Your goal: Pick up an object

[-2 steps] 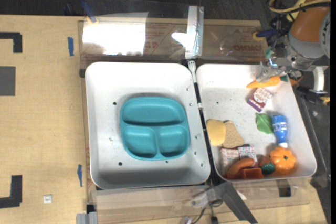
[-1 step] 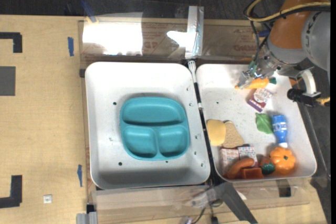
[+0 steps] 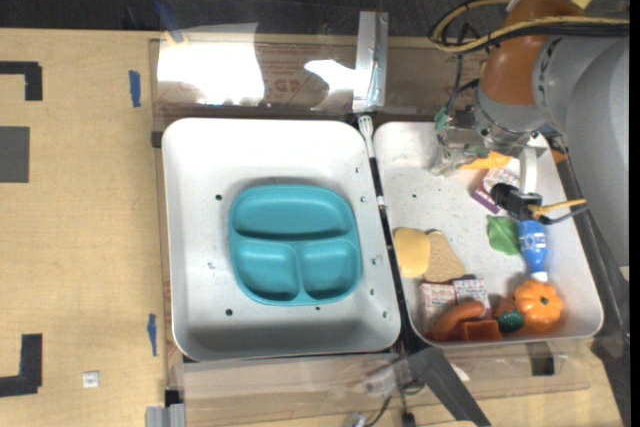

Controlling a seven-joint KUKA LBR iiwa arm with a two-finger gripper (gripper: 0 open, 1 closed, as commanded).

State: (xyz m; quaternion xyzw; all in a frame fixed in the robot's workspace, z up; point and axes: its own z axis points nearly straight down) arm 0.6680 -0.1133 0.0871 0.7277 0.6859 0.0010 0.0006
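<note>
My gripper (image 3: pixel 452 153) reaches down into the far part of the right bin (image 3: pixel 410 147), above bare bin floor. Just right of it lie an orange piece (image 3: pixel 497 158) and a purple packet (image 3: pixel 497 186). Toward the near side sit a green item (image 3: pixel 502 235), a blue bottle (image 3: pixel 533 246), a small orange pumpkin (image 3: pixel 540 305), a yellow and tan bread piece (image 3: pixel 425 253), a small printed packet (image 3: pixel 453 293) and a red-brown sausage (image 3: pixel 462 319). A teal divided tray (image 3: pixel 294 241) lies in the left bin (image 3: pixel 190 215).
The grey arm with its orange band (image 3: pixel 525 65) covers the far right corner of the right bin. A clear plastic sheet (image 3: pixel 260 65) and a metal bracket (image 3: pixel 370 60) stand behind the bins. Cardboard (image 3: pixel 75 215) covers the bench to the left.
</note>
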